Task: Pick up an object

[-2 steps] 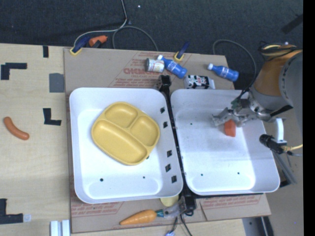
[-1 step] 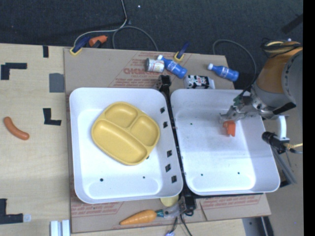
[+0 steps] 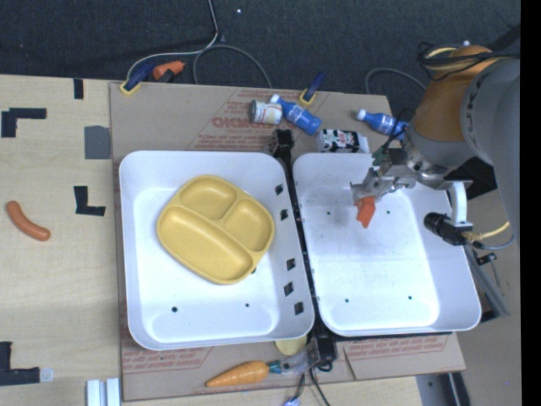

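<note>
The arm (image 3: 473,100) comes in from the upper right of the frame, grey with an orange band, and its hand (image 3: 370,191) hangs over the upper middle of the right bin (image 3: 423,311). A small orange-red piece (image 3: 365,211) sits directly below the fingertips, its top end touching them and apparently pinched between them; it points down toward the bin floor, and whether it is lifted clear of the floor cannot be told from this angle.

The left bin (image 3: 144,311), touching the right one along a line of black clips at the centre of the frame, holds a yellow divided plate (image 3: 215,228) with three compartments, lying slightly turned in the bin's upper half.

Both bins rest on a brown cardboard sheet (image 3: 211,121) on the wooden counter (image 3: 51,294). Above the bins, at the upper middle of the frame, lie a white and blue bottle (image 3: 287,112) and a small black-and-white box (image 3: 342,141); another small blue bottle (image 3: 380,123) lies just right of them, near the arm. An orange-handled clamp (image 3: 152,73) grips the cardboard's upper left corner. A toy sausage (image 3: 27,221) lies on the bare counter at the far left, well apart from the bins. A toy carrot (image 3: 241,373) lies just below the bins at the bottom middle.
</note>
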